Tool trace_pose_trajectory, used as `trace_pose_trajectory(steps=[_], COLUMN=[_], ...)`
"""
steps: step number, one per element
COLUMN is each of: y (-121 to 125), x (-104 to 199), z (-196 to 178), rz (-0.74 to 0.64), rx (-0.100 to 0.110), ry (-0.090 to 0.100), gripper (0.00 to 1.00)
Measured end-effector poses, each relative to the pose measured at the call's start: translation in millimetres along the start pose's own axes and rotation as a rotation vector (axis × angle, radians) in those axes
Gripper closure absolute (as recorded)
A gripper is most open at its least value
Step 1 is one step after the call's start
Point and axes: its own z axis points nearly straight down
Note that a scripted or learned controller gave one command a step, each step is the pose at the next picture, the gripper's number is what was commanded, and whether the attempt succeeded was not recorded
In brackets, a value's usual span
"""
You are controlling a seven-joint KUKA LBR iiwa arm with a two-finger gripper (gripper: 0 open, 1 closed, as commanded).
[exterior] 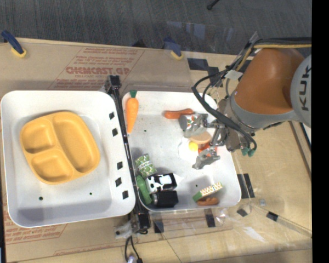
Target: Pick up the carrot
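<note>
Dark grey carpet fills the top of the frame, and below it a tabletop [296,163] covered with printed brown cardboard [98,64] carries two shallow white bins side by side. In the left bin [11,201] sits a yellow divided plate [58,146], resting toward the bin's upper left. The right bin [164,152] holds the clutter.

The carrot [131,110] lies at the right bin's upper left corner, close against the wall shared with the left bin, its green top pointing to the top of the frame and its orange tip pointing down. An orange-red sausage-like toy [178,114] lies near the bin's top centre, well apart from the carrot. Along the bin's lower edge are a green patterned packet [145,164], a black-and-white toy [162,183], and a small sandwich-like toy [209,194] at the lower right.

The arm [271,84] reaches in from the right of the frame, its orange band prominent at the upper right. The gripper [204,141] hangs over the right half of the right bin, its metal fingers [193,124] parted, with a small yellow and tan object [200,140] seen between them; whether they actually pinch it cannot be told. The gripper is well apart from the carrot, which lies untouched.
</note>
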Motion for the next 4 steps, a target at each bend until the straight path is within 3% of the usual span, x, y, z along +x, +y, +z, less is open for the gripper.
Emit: trace_pose_trajectory(steps=[1,2,3,4], y=[-52.0,-49.0,37.6,128.0], x=[-12.8,-14.9,-17.8,-64.0], z=[132.5,122.3,29.9,35.3], rz=[0.003,-0.008,-0.107,0.009], rx=[0.003,0.003,-0.002,-0.004], ry=[-0.011,-0.013,-0.011,-0.003], gripper=[0.00,1.00,1.00,1.00])
